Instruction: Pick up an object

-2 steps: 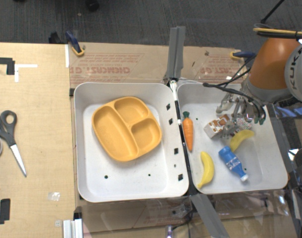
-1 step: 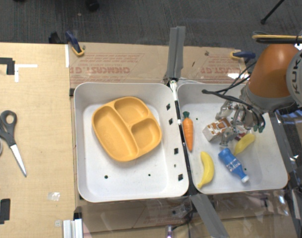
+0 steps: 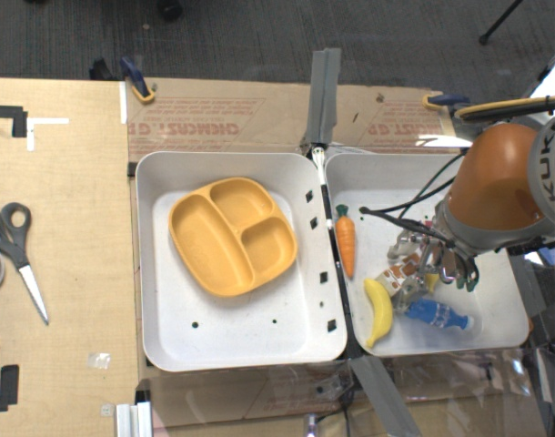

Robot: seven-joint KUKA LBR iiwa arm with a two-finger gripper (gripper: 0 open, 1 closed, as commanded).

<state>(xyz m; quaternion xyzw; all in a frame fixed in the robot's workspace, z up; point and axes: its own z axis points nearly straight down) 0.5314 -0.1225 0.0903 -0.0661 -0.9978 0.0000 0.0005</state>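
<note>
The right bin (image 3: pixel 496 330) holds an orange carrot (image 3: pixel 346 242) near its left wall, a yellow banana (image 3: pixel 378 311) toward the front, and a blue bottle (image 3: pixel 435 315) lying flat beside it. My gripper (image 3: pixel 421 264) hangs low over the middle of that bin, just above the bottle and right of the banana. A small patterned object sits under the gripper, partly hidden by it. The orange wrist band covers the arm above.
The left bin (image 3: pixel 159 335) carries a yellow divided plate (image 3: pixel 233 235). Scissors (image 3: pixel 21 258) lie on the bench at far left. A grey divider strip (image 3: pixel 323 98) runs between the bins at the back. Cables trail from the wrist across the right bin.
</note>
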